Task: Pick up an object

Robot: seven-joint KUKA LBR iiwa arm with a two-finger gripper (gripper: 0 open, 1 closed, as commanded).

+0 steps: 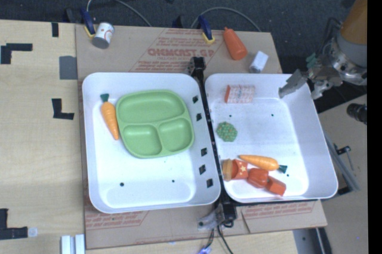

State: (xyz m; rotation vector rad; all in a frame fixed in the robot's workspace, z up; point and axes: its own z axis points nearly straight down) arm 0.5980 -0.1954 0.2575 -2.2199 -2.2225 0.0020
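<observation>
My gripper (304,86) hangs over the upper right rim of the right bin (298,127), open with nothing between its fingers. Inside that bin lie a red-and-white packet (240,93) at the top, a green knobbly ball (227,131) by the left wall, and an orange carrot (259,161) lower down. Red toy pieces (258,177) cluster just below the carrot. The left bin (101,175) holds a green divided plate (156,123) with a second carrot (109,118) beside it. The gripper is well to the right of the packet, touching nothing.
On the cardboard behind the bins sit an orange bottle (235,43), a small white cube (259,61) and a tipped can (103,34). Blue clamps (206,31) and cables run along the back edge. A black divider (203,121) separates the bins.
</observation>
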